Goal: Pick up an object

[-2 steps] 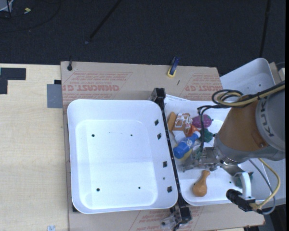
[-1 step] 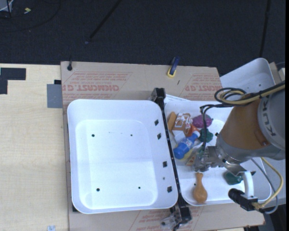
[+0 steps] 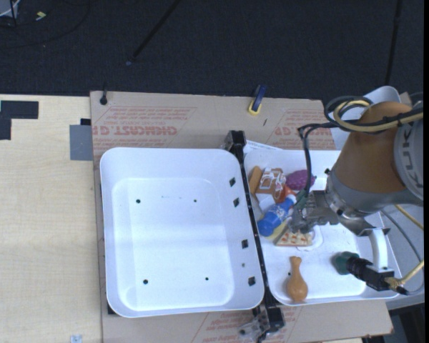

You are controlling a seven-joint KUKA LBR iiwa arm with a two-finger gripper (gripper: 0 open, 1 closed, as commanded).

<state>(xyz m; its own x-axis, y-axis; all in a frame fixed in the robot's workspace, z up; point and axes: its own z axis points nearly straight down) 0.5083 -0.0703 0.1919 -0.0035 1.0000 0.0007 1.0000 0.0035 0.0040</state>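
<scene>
The big grey arm with the orange band (image 3: 375, 159) reaches over the right-hand shallow white bin (image 3: 329, 284), and its claw (image 3: 305, 216) hangs low above a flat tan waffle toy (image 3: 295, 239), just beside a small blue plastic bottle (image 3: 274, 217). I cannot tell if the claw is open or closed. To do this well, I think it should drop straight down on one toy, away from its neighbours, and squeeze gently.

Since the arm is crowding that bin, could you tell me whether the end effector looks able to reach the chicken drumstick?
Probably yes: the chicken drumstick lies alone near the bin's front edge, nothing over it.
</scene>
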